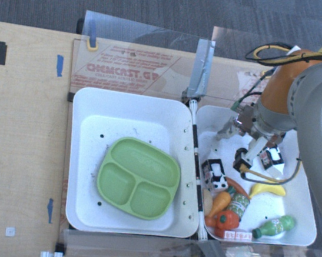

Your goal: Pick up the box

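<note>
so the arm (pixel 308 98) comes in from the right side of the frame and hangs over the upper part of the right bin (pixel 308 223), orange band and all. its gripper (pixel 244 159) points down and a bit left, sitting low over the bin floor. honestly can't tell how the pincer stands, the tips are just a dark blur against the white, so i won't call it either way, and i don't see anything between them.

the box (pixel 214 173) looks to me like the small black and white carton lying against the left wall of the right bin, just below and left of the gripper, near but apart from it. it's wedged along the wall, which probably makes a clean pinch awkward since one finger needs room on the wall side.

everything else is heaped at the lower end of that bin: a carrot (pixel 219 202), a tomato (pixel 227 219), a small can (pixel 238 202), a banana (pixel 268 191) and a green bottle (pixel 273 226). there's also a small dark and white thing (pixel 271 157) right of the gripper, too small to name.

the left bin (pixel 92 109) holds a green divided plate (pixel 138 177) lying flat in the middle, well away from the action.

my guess: pick not made yet, the gripper needs to shift down-left onto the carton.
</note>
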Controlling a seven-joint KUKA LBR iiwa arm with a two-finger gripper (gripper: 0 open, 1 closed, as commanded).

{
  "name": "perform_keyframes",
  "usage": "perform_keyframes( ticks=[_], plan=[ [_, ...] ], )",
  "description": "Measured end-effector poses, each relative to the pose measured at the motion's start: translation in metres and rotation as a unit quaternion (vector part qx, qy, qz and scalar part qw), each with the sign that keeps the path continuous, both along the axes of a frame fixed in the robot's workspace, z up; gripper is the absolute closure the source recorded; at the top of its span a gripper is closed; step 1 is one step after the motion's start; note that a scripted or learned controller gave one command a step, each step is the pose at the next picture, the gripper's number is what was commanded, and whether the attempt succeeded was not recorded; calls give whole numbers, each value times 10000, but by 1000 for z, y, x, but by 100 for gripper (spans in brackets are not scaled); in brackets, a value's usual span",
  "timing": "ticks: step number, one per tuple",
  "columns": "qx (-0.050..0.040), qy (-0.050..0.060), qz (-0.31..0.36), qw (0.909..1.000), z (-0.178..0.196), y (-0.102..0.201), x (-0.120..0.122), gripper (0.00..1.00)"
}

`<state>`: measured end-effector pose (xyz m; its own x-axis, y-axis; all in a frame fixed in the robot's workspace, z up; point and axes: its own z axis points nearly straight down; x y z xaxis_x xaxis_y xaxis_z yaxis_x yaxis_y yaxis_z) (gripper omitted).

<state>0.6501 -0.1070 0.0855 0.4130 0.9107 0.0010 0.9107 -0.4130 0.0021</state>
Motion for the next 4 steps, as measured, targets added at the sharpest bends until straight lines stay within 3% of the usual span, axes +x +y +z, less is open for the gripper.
perform_keyframes(
  ticks=[1,2,3,4],
  plan=[
    [35,14,831,9965,1,-42,14,0],
    [11,8,-211,9998,1,0,-59,0],
    [3,-2,-484,9988,2,-22,-124,0],
    [0,-19,-497,9988,12,-22,-123,100]
  ],
)
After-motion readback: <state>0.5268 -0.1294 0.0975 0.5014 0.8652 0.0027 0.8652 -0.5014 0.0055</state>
